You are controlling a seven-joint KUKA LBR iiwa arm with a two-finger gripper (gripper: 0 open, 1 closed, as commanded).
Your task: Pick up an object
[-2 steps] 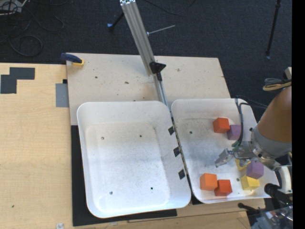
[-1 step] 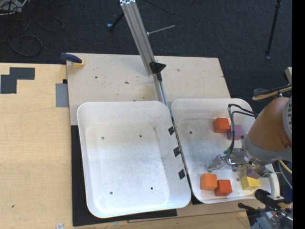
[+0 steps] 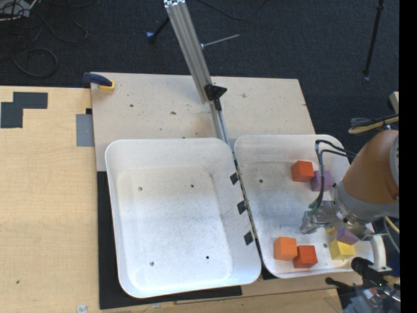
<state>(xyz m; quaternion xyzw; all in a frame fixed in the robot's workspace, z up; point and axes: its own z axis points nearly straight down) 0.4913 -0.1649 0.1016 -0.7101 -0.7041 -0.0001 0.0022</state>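
Arm (image 3: 368,175) over right bin (image 3: 273,155); blocks (image 3: 294,250) inside.

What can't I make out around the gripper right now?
- Gripper in the right bin: finger state too small and blurred.
- Purple block: partly hidden by cable and arm.
- Yellow block: partly covered by the wrist.
- Contact with any block: cannot tell.

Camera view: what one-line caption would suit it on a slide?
Robot arm lowers its gripper into the right bin among orange blocks, beside the left bin.
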